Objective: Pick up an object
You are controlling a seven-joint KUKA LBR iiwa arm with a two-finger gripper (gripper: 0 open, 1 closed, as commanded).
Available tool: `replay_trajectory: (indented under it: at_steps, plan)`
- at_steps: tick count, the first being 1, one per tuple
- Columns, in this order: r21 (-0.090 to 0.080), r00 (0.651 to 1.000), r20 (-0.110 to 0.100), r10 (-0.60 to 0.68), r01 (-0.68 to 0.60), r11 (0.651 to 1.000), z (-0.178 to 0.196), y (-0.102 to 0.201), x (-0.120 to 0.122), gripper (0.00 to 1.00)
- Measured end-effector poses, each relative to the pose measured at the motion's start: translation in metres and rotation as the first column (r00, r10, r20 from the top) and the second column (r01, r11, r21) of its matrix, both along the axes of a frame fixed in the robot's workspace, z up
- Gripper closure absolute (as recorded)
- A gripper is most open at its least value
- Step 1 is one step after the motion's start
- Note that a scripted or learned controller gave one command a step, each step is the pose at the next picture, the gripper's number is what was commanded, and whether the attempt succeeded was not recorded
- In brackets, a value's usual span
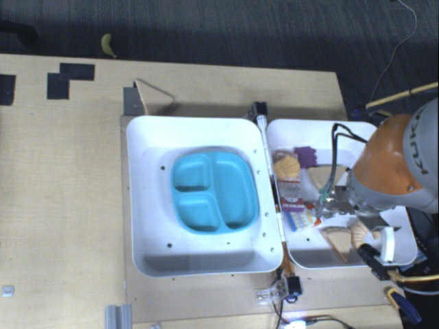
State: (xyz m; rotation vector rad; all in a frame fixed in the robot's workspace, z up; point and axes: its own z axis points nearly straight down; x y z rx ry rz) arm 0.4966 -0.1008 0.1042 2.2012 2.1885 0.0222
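Observation:
The right bin (302,259) holds a jumble of small objects: a tan bread-like piece (287,166), a purple block (305,156), a red, white and blue packet (298,216) and a tan wedge beside a shell-like item (348,236). The arm's orange wrist (385,163) hangs over this bin. My gripper (328,204) reaches down among the objects in the bin's middle, just right of the packet. Its fingertips are lost in the clutter.
The left bin (147,184) carries a blue three-compartment tray (212,190). A black dish brush (263,125) lies along the divider between the bins. Cables run by the bench's front right. The wooden bench stretches to the left.

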Motion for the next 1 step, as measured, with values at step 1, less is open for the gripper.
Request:
replay_trajectory:
  at_steps: [1]
  plan:
    - [-0.010,1.000,0.006,-0.005,0.005,1.000,0.0013,-0.0052,0.0003,0.00]
